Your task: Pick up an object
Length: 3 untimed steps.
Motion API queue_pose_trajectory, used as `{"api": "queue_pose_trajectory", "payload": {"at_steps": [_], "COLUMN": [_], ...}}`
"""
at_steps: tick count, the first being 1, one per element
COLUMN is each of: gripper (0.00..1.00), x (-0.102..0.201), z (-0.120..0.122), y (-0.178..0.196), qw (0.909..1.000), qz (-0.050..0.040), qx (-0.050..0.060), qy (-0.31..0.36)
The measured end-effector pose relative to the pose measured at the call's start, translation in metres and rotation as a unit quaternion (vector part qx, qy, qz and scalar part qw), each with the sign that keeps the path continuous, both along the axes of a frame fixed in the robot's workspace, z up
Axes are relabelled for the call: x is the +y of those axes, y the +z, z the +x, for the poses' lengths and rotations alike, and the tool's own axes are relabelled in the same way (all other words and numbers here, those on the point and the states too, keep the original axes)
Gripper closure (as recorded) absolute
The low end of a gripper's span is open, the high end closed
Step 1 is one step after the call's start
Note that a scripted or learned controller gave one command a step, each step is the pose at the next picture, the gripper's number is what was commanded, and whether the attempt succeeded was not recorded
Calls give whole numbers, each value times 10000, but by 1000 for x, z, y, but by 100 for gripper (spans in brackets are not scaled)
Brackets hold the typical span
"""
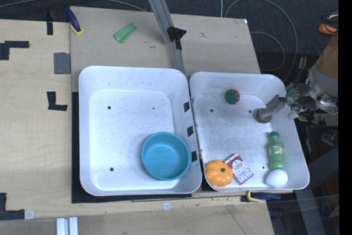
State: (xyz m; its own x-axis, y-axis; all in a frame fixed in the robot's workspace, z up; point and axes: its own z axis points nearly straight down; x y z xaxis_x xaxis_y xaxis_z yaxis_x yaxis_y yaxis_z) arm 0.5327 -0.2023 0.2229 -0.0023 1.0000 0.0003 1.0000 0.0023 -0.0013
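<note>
The gripper (264,114) sits low in the right bin (220,135), near its right wall, reaching in from the right edge of the bench. Its tip is a dark grey blur against the bin floor; whether it is parted or closed cannot be told, and nothing is seen held.

Nearest candidate: a green bottle (275,151), lying just below the gripper along the right wall, long axis running up-and-down the view, cap toward the gripper. A white egg-shaped object (276,178) touches or nearly touches the bottle's far end. A small green-and-red ball (232,96) lies to the upper left, apart from the gripper.

Judgement: a short shift toward the bin's near corner would bring the gripper over the bottle.
</note>
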Motion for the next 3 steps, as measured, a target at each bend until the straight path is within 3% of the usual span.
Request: {"api": "queue_pose_trajectory", "payload": {"at_steps": [1, 3], "gripper": [0, 0], "x": [0, -5], "z": [0, -4], "y": [0, -99], "qw": [10000, 10000], "qz": [0, 4], "qx": [0, 24], "qy": [-1, -5]}}
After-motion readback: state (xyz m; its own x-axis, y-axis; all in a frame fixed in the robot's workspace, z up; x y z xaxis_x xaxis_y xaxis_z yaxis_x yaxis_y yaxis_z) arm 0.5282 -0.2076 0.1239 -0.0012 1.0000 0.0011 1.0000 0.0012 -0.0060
